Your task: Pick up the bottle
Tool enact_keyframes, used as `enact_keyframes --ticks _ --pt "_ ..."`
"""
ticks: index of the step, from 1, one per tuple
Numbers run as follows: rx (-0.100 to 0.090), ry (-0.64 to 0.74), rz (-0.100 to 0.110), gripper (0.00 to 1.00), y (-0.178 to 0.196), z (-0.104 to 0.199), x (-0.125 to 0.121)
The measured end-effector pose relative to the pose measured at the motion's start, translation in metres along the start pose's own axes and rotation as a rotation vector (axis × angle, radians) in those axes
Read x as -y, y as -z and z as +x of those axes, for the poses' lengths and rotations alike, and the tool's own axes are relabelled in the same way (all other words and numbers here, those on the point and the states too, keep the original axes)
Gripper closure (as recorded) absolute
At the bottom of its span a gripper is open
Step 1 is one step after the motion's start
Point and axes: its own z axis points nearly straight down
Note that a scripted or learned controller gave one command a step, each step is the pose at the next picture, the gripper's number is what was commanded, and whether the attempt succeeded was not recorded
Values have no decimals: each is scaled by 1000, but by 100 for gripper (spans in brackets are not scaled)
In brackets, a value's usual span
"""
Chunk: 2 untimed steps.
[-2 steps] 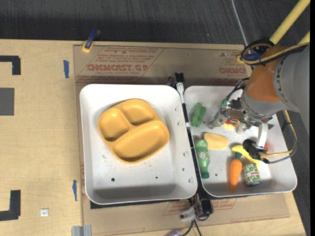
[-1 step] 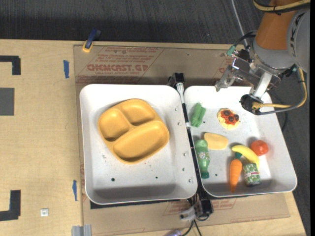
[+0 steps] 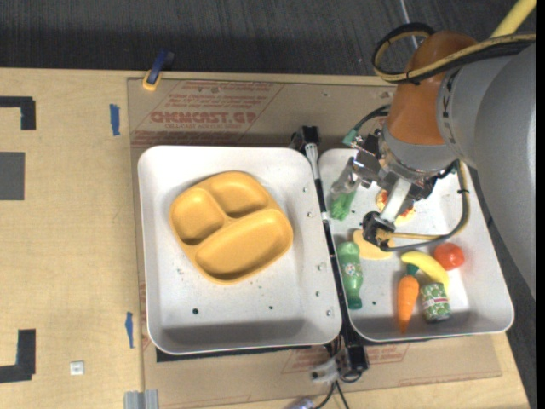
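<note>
Dark carpet runs along the top of the frame, and below it lies a tan bench [image 3: 68, 228] with two white bins side by side. We see the left bin [image 3: 157, 313] holding a yellow divided plate [image 3: 232, 224]. The grey arm [image 3: 498, 100] enters from the right, cut off by the frame's edge, and its orange band [image 3: 426, 83] bends down over the upper part of the right bin [image 3: 481, 312]. The gripper [image 3: 351, 175] points down and to the left, near that bin's upper left corner. Its tip meets a small green thing [image 3: 341, 203] that is too blurred for us to name, and we cannot tell how wide the gripper stands or whether it grips anything. The green bottle [image 3: 350, 273] lies lower down along the right bin's left wall, apart from the gripper. A banana [image 3: 426, 265], a tomato [image 3: 450, 255], a carrot [image 3: 407, 301] and a green-labelled can [image 3: 436, 302] are crowded into the lower right part of the same bin.
</note>
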Motion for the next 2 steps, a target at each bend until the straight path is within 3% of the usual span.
enact_keyframes --ticks 1,2 --pt "1 -412 1 0 0 8 29" --pt "-3 -534 -3 0 143 113 7"
